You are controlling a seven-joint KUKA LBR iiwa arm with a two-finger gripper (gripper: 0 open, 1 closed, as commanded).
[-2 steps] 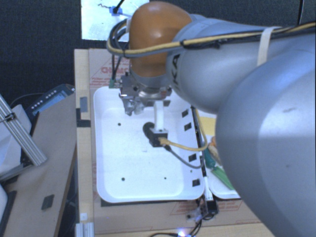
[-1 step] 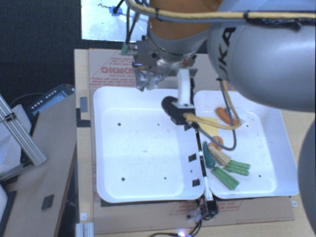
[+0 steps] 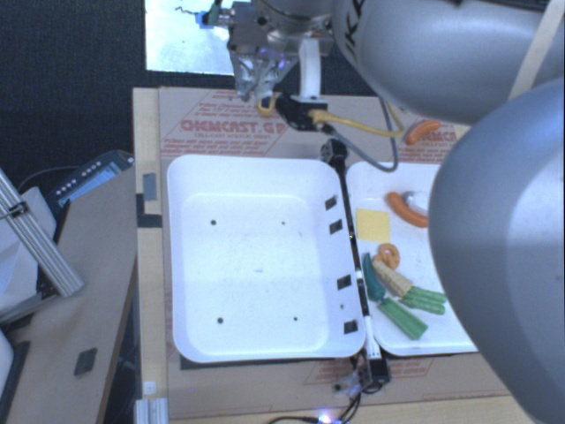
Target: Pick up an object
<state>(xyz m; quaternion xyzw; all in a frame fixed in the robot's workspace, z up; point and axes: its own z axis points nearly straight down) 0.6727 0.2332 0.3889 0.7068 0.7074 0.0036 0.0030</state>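
the gripper [image 3: 257, 76] is held above the cardboard [image 3: 221, 126]; its state cannot be told. a yellow cheese square [image 3: 372, 226], a pretzel [image 3: 387, 256] and green pods [image 3: 408, 318] are seen in the right bin [image 3: 415, 347].

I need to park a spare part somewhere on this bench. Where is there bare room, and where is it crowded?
The left white bin has a bare floor from wall to wall. The right white bin is crowded: yellow square, orange sausage, green pieces beside the black divider.

bench: brown cardboard sheet [image 3: 229, 126] | floor: dark [image 3: 71, 60] | left: aluminium rail [image 3: 35, 241]
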